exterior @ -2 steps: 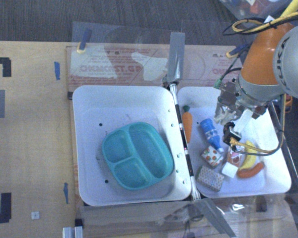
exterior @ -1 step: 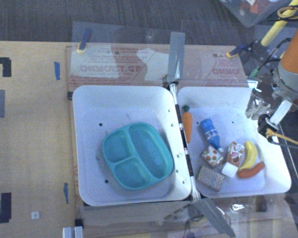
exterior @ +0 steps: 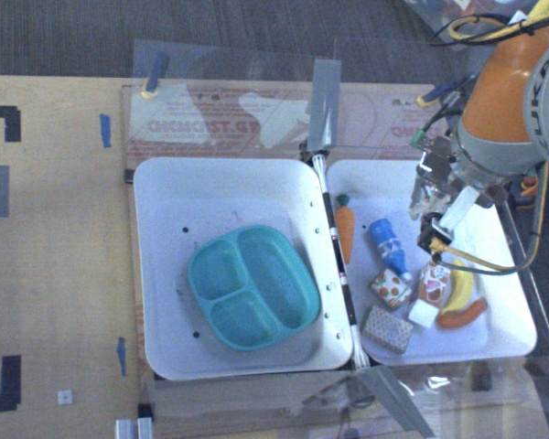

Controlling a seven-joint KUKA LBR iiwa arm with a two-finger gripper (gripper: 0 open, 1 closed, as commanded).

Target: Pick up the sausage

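The sausage [exterior: 464, 314] is a short orange-red link lying in the right bin [exterior: 508, 337] near its front right corner, tucked against the lower end of a yellow banana [exterior: 461, 286]. My gripper [exterior: 426, 210] hangs over the back middle of the same bin, up and to the left of the sausage and well apart from it. Nothing shows between the gripper and the sausage except a small carton.
The right bin also holds a carrot [exterior: 345, 230], a blue bottle [exterior: 385, 244], a red-and-white carton [exterior: 433, 283], a white cube [exterior: 423, 314], a spotted cube [exterior: 391, 288] and a grey patterned block [exterior: 388, 329]. A teal divided plate [exterior: 252, 286] lies in the left bin [exterior: 165, 199].
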